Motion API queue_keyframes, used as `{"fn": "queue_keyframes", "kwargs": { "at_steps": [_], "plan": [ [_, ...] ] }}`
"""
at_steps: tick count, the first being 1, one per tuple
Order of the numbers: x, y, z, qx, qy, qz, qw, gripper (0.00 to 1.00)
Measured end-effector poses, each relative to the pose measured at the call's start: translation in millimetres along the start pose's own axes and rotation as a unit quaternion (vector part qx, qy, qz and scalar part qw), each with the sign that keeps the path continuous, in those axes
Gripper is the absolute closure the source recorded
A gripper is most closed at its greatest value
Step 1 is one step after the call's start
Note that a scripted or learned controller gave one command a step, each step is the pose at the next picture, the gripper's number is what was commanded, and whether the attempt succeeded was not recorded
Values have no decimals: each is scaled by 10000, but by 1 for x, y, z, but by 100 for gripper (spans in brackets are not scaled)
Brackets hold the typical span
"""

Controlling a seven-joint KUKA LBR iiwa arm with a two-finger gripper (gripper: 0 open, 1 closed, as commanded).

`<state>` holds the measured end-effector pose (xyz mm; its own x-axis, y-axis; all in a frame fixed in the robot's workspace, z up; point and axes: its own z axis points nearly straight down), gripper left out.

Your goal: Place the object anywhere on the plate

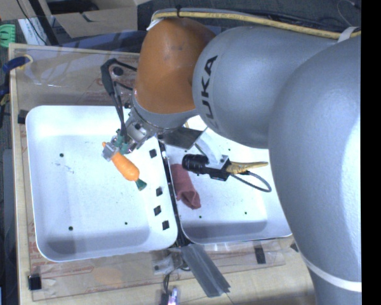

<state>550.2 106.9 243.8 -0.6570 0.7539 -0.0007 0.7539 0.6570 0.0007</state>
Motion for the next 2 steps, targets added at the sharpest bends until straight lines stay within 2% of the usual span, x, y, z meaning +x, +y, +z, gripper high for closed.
{"fn": "queue_keyframes", "kwargs": {
  "at_steps": [1,2],
  "plan": [
    [60,83,53,7,3,-930,9957,100],
    [3,64,61,3,-5,-654,9979,100]
  ]
}}
